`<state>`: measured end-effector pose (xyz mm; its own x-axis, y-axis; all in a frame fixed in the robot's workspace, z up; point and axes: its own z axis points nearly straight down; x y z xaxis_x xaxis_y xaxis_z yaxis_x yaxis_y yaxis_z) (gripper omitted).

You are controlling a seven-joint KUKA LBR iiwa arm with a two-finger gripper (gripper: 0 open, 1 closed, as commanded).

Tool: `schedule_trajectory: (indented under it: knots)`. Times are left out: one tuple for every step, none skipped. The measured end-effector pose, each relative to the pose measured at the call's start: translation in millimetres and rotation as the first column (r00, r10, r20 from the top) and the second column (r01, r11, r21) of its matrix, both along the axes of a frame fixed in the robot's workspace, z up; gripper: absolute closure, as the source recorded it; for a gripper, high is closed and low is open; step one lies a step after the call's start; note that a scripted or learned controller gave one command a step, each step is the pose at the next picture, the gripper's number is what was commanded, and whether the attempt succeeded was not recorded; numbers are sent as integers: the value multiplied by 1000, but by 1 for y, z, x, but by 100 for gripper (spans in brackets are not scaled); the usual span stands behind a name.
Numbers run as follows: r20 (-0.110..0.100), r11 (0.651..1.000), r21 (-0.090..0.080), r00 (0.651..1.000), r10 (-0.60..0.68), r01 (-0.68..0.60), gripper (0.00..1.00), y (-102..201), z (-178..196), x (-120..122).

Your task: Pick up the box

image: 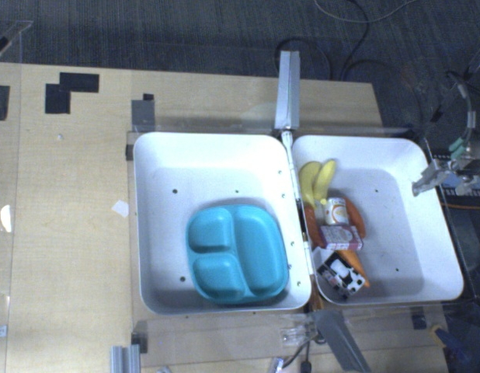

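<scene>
Our tool (pixel 440 174) at the right bin's (pixel 395 158) far edge, grip state we cannot tell, box (pixel 339 235) well apart to its left beside bananas (pixel 318 180).

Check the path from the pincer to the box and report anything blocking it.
Nothing visible blocks it. The pincer sits at the right bin's right rim; the box lies against the left wall, bare floor between them. A banana and other items crowd the box.

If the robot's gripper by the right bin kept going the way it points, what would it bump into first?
Probably the right bin's rim or bare floor. The gripper seems to point left and down there; the box lies farther left. Depth is unclear.
</scene>
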<state>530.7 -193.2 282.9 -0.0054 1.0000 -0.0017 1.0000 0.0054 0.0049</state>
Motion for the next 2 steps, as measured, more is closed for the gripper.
schedule_trajectory:
  knots:
    - [-2, 1000, 0, 1000, 17, -17, 0, -12, -99, 40]
    - [-2, 914, 2, 914, -405, 405, 0, -9, -80, 0]
